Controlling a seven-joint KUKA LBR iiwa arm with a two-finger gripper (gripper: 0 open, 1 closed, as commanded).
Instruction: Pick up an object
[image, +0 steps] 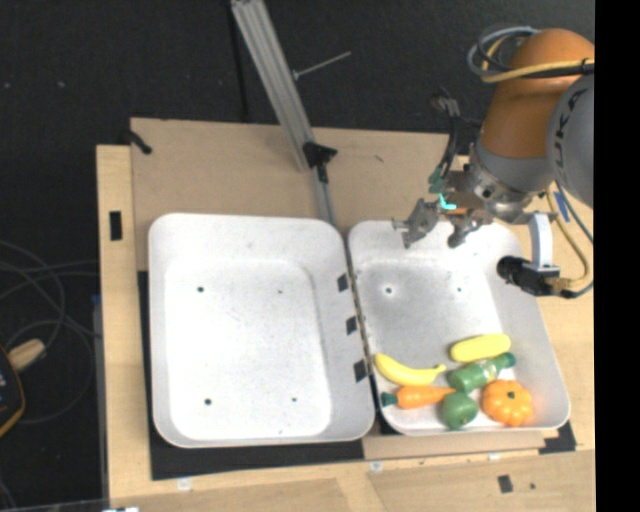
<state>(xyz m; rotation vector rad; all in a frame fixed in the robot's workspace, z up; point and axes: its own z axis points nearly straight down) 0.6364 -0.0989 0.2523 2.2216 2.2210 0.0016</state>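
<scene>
Hovering over the right bin (520, 300) — my jaws (438, 232) spread apart, nothing between them.
I'm above the bin's far edge; the toy food sits well apart in the near corner — banana (405, 371), yellow piece (480, 348), carrot (420, 397), green pieces (470, 378), orange pumpkin (507, 401). The left bin (250, 330) lies beside it on the tabletop (200, 170).

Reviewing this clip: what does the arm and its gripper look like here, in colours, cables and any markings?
The arm is grey with a broad orange band above the wrist. Thin pale cables loop over the orange part, and more run down its right side to a black fitting. The gripper has two slim grey fingers under a dark metal head with a small teal light or marking. No lettering is legible.
</scene>
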